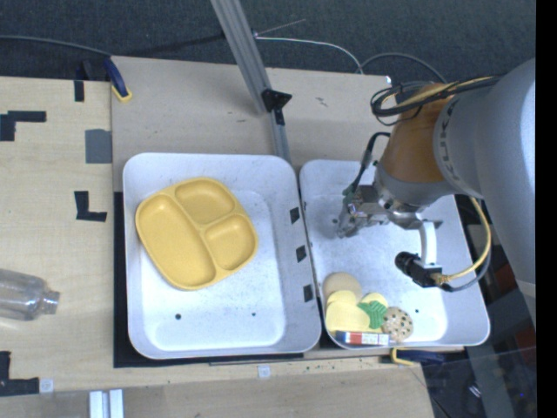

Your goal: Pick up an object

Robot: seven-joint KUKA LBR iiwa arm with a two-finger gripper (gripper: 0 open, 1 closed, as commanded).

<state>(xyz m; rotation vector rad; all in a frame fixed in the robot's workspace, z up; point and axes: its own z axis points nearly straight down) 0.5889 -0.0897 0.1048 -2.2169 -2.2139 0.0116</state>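
My gripper [351, 219] hangs over the upper left part of the right bin [324, 181], pointing down at the bin floor, with nothing visible between its tips. A cluster of small objects lies at that bin's front: pale yellow round pieces [342, 299], a green piece [376, 313], a speckled cookie [399, 322] and a red-and-white stick [364, 338]. The cluster sits well in front of the gripper. A yellow divided plate [197, 231] rests in the left bin [157, 316].
A clear plastic bottle [24, 296] lies on the bench at the far left. A metal pole [239, 37] slants in from the top toward the bins' junction. Cables [452, 273] loop beside the wrist over the right bin.
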